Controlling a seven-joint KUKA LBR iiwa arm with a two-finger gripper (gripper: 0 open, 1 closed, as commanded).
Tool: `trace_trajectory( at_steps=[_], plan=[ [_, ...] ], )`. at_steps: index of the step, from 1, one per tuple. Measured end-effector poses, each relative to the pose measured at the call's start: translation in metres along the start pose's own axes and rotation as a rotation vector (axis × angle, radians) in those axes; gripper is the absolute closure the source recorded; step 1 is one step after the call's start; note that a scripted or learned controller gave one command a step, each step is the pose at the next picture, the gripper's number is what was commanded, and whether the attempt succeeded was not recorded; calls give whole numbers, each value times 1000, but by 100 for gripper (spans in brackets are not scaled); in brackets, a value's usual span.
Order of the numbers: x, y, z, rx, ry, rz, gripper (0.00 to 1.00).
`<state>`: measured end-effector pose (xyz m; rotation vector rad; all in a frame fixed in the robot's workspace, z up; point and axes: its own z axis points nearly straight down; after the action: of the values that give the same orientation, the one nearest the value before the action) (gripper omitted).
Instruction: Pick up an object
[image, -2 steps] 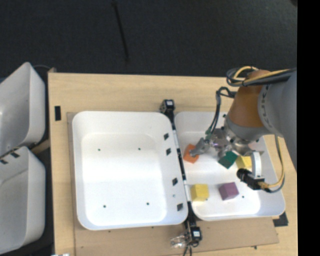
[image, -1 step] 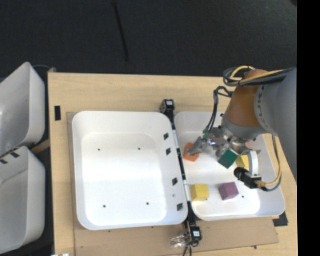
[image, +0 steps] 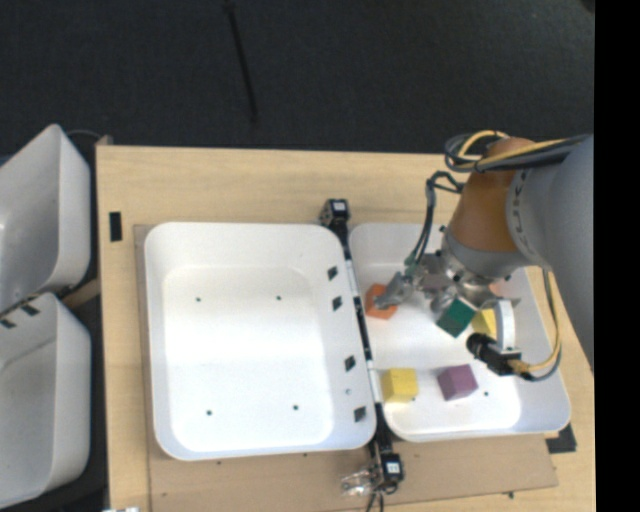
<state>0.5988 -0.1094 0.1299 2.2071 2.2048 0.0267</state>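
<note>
My gripper (image: 422, 292) hangs low over the right bin (image: 540, 400), near its left middle, and its fingers stand apart. One fingertip is next to a small orange block (image: 379, 302) by the bin's left wall. The other is beside a green block (image: 456, 318). No block sits between the fingers. A yellow block (image: 401, 385) and a purple block (image: 457, 381) lie near the bin's front. Another yellow piece (image: 485, 322) is partly hidden beside the green block.
The left bin (image: 240, 340) stands against the right one, with black clips along the shared wall (image: 355, 330). The arm's orange band (image: 485, 215) and its cables (image: 530, 365) hang over the right bin's back and right side.
</note>
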Motion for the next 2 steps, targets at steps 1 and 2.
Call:
trace_trajectory(
  at_steps=[1, 2],
  plan=[
    [1, 7, 2, 4, 1, -1, 0],
    [-10, 83, 28, 14, -1, -6, 0]
  ],
)
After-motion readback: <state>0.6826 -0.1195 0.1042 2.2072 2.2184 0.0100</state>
